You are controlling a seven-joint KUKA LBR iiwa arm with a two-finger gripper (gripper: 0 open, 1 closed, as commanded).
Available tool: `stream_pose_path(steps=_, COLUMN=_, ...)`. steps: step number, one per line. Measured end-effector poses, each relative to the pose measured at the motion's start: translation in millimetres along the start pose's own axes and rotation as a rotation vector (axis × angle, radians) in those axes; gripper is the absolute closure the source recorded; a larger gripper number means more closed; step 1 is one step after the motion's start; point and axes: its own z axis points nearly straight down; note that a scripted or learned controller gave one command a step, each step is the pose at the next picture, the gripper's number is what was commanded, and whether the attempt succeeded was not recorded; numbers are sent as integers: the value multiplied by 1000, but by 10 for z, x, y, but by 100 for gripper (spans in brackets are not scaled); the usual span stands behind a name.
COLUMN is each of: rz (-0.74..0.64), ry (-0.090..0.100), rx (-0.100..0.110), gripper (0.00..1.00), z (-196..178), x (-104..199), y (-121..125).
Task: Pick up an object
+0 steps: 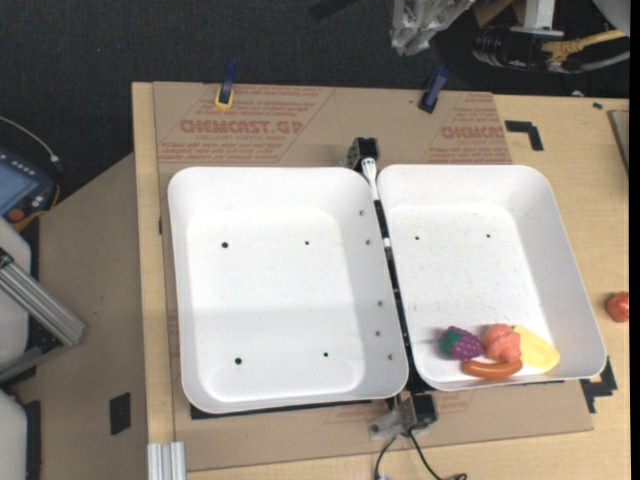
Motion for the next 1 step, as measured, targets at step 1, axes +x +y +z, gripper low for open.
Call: stream_pose_path(steps=1, rz=-7, ry=1, rx=31, gripper=100, z=683, x=736, y=-156)
